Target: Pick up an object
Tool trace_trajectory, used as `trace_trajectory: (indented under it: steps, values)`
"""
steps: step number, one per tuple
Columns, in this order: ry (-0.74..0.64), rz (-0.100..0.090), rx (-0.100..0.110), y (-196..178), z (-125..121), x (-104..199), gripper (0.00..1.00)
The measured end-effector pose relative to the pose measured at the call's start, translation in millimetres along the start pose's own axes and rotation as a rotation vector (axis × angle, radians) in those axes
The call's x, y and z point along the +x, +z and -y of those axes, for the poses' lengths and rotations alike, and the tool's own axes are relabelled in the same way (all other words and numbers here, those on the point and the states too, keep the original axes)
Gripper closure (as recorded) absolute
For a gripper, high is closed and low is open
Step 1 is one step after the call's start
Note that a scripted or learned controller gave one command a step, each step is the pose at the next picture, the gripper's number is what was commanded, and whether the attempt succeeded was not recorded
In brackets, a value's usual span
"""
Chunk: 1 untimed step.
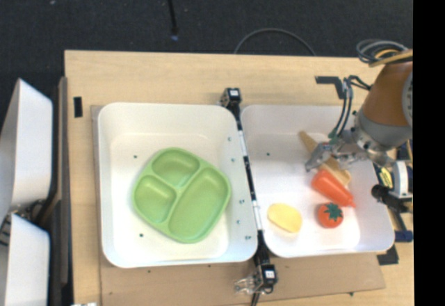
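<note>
The likeliest target is the orange carrot-like toy (332, 188), lying tilted in the right bin (278, 131) near its right side, with the hand (335, 156) low over its upper end; whether the hand is released or clenched, or touching the toy at all, cannot be told from this slanted look. A tan wedge-shaped piece (321, 148) lies touching or just beside the carrot's upper end, right under the hand, so a closing grasp could catch both, or nudge one aside and come up with nothing. The carrot's smooth tapered body looks apt to slide out of a pinch made near its tip. A red tomato-like toy (331, 215) sits just below it, near enough to be knocked, and a yellow lemon-like toy (285, 218) rests to the tomato's left, near the bin's lower-left corner. The left bin (115, 131) holds a green divided plate (182, 195). Both bins stand side by side on the wooden surface (153, 78).
</note>
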<state>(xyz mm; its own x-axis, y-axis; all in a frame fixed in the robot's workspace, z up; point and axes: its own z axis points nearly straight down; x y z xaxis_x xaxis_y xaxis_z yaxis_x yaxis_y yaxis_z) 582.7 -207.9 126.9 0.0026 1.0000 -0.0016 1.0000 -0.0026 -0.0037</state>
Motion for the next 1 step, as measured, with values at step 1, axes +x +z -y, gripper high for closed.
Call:
trace_trajectory:
  steps: [1]
  values:
    - [0.001, 0.001, -0.009, -15.4, -2.3, -0.8, 1.0]
